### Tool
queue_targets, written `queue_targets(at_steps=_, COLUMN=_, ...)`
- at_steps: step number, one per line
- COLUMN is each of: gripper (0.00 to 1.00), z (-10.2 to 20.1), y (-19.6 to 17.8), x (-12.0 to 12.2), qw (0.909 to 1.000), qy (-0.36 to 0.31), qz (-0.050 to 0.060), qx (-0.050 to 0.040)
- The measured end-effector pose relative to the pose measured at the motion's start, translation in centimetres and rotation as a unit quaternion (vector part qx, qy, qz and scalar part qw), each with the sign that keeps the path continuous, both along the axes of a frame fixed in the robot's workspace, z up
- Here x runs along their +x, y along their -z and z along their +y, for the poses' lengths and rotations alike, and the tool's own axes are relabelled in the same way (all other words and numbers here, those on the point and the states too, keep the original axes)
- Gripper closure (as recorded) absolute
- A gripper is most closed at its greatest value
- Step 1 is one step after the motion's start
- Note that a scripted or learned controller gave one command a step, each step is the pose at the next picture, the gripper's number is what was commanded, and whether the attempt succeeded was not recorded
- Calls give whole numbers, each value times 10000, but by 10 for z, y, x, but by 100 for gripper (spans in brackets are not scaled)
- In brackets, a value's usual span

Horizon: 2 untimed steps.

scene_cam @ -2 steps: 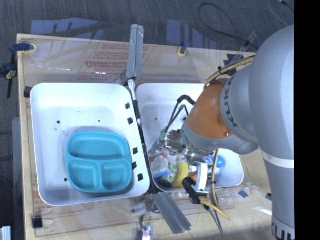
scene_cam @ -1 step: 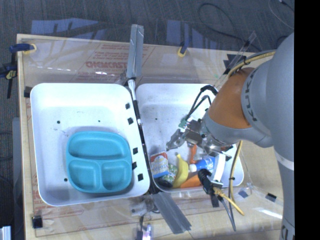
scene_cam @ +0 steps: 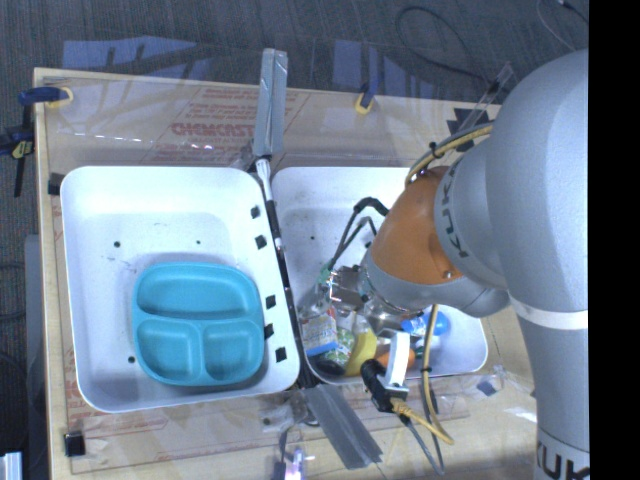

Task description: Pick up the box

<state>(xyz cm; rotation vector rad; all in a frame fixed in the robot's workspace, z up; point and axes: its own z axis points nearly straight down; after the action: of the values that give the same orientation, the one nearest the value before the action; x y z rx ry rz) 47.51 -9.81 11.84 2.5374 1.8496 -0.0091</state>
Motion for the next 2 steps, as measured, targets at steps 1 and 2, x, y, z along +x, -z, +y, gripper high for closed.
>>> queue_targets(at_steps=1, gripper=0, z=97, y=-88, x=35, qw=9997, qy=225, qz=-3, qx=34)
queue_targets(at_steps=2, gripper=0, z=36, y=-89, x=30, qw=9969, qy=-779, qz=21, qx=38)
